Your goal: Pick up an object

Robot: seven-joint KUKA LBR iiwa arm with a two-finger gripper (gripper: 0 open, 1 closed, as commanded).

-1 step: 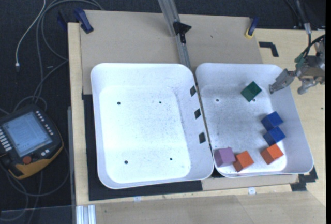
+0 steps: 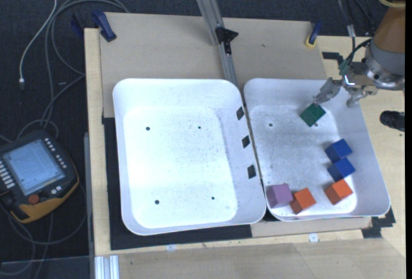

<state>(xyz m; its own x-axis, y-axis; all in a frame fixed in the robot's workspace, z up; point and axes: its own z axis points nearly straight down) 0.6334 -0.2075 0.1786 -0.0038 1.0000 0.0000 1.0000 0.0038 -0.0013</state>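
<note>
A green block (image 2: 313, 115) lies tilted on the floor of the right bin (image 2: 283, 142), near its upper middle. My gripper (image 2: 340, 96) hangs over the bin's upper right part, open, with its two fingers spread. The left finger (image 2: 327, 91) ends just up and right of the green block, and the block is not between the fingers. Two blue blocks (image 2: 338, 149) (image 2: 342, 169) sit by the right wall. Along the front edge lie an orange block (image 2: 338, 191), a second orange block (image 2: 302, 200) and a purple block (image 2: 279, 194).
The left bin (image 2: 174, 155) stands beside the right one, with black clips (image 2: 245, 141) along the shared rim. A metal post (image 2: 209, 7) slants up from the back. Cables trail behind my arm (image 2: 389, 46) at the right edge.
</note>
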